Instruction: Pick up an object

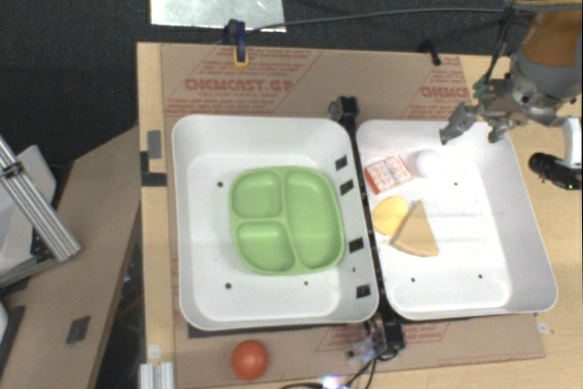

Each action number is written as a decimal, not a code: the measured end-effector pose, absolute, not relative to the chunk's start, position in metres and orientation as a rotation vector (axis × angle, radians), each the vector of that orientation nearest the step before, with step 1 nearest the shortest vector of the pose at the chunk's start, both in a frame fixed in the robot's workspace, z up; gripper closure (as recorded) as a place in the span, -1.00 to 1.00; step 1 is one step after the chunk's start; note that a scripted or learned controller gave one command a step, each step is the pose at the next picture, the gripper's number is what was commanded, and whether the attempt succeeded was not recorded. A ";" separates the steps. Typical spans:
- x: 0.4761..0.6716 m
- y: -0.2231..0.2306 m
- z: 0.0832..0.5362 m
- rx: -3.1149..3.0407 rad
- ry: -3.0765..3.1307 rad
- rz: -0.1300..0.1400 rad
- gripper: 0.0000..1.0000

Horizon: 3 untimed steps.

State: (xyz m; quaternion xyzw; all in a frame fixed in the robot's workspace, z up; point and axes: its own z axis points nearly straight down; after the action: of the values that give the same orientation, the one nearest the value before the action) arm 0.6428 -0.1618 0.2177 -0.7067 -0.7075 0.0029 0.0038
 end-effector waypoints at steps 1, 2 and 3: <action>0.645 -0.162 0.225 -2.219 -2.227 -0.001 -1.00; 0.649 -0.165 0.183 -2.219 -2.225 0.001 -1.00; 0.642 -0.172 0.135 -2.220 -2.223 0.002 -1.00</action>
State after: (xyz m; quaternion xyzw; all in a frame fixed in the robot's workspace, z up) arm 0.6422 -0.1719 0.1348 -0.7066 -0.7076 0.0005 0.0001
